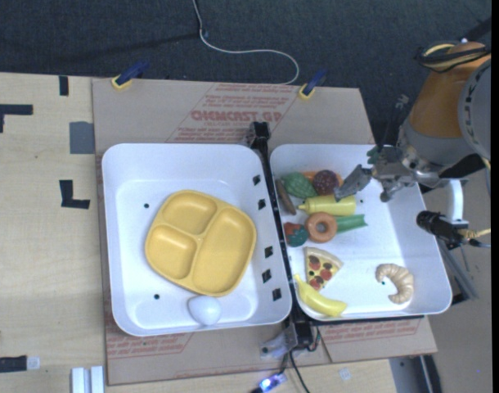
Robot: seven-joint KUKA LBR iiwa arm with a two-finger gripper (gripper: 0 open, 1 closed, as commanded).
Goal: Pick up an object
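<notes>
Desk point(37, 244): pale wood surface with black tape marks, carrying a brown cardboard sheet point(225, 113) under both bins.
Left bin point(123, 170): shallow white plastic tray, holding the plate and the egg.
Right bin point(417, 248): shallow white plastic tray, touching the left bin along a black centre join; holds the toy food.
Arm point(450, 105): grey body with orange band, entering from the right, above the right bin's far right corner.
Yellow divided plate point(200, 241): three-compartment plastic dish, lying flat mid-left bin.
Gripper point(352, 183): dark metal, angled down and left over the toy food cluster in the far part of the right bin; its tip sits just above the corn cob. State of the fingers: cannot tell.
Toy food cluster: yellow corn cob point(331, 206), green leafy piece point(297, 185), dark red berry point(325, 180), green bean pod point(349, 221), brown ring doughnut point(321, 228), all touching or just beside each other.
Yellow banana point(319, 299): curved, at the right bin's near left corner.
Pizza slice point(321, 267): triangular, red dots, just beyond the banana.
Tan croissant point(396, 282): curved, near right, well apart from the cluster.
White egg point(205, 309): rounded, touching the plate's near edge.
</notes>
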